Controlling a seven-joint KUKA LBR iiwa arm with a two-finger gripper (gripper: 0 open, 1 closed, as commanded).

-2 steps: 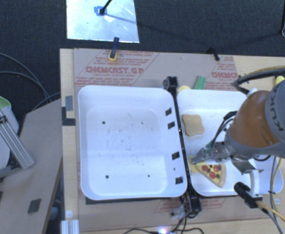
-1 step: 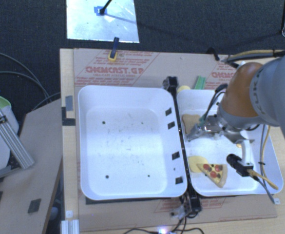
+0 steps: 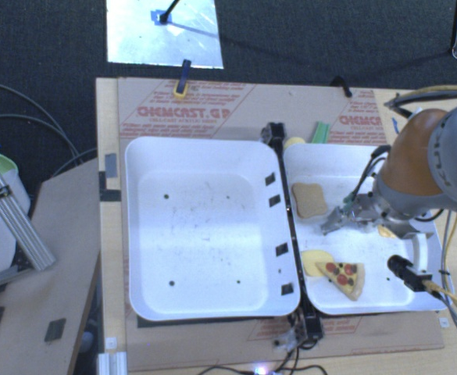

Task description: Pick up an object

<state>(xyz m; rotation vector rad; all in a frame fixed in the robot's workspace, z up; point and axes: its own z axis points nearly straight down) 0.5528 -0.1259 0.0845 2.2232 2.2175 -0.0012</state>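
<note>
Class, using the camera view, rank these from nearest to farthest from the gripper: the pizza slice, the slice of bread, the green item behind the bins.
From the gripper:
1. Slice of bread, just up-left, right bin.
2. Pizza slice, below, near the front edge.
3. Green item, beyond the bin's back rim.

The arm [image 3: 439, 158] was a fat grey tube with a rounded orange band above the wrist. A dark cable [image 3: 366, 176] looped beside it, and the gripper [image 3: 333, 223] was slim grey metal, with a pale block behind.
</note>
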